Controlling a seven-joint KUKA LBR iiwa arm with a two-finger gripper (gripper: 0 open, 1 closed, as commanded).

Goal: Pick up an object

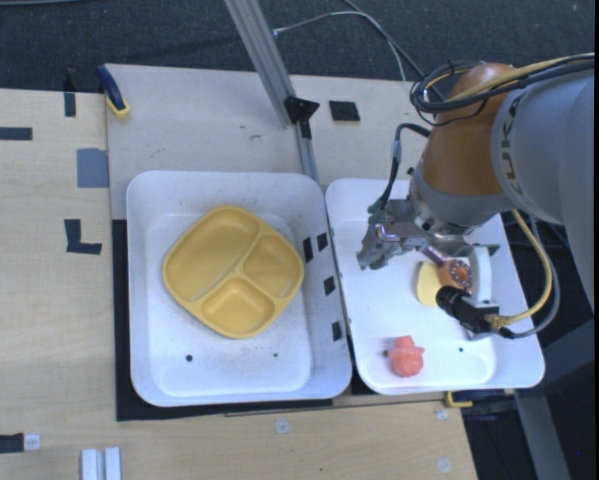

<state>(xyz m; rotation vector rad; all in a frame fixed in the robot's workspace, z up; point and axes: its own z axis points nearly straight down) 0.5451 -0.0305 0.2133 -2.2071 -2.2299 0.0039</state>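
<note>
My gripper (379, 249) hangs over the left part of the right bin (379, 318), under the grey arm with its orange band. A yellow object (428, 283) lies just right of the gripper, partly hidden by the wrist. Beside it, under the wrist, a small orange and dark item (456, 272) peeks out. A pink-red toy (406, 357) rests near the right bin's front edge, well clear of the gripper. A yellow divided plate (234, 270) lies in the middle of the left bin (159, 358).
A black cable connector (469, 313) and yellow cable loop from the wrist over the right bin's right side. A metal pole (269, 58) slants up from between the bins. Black clips (327, 286) sit on the ridge dividing the bins.
</note>
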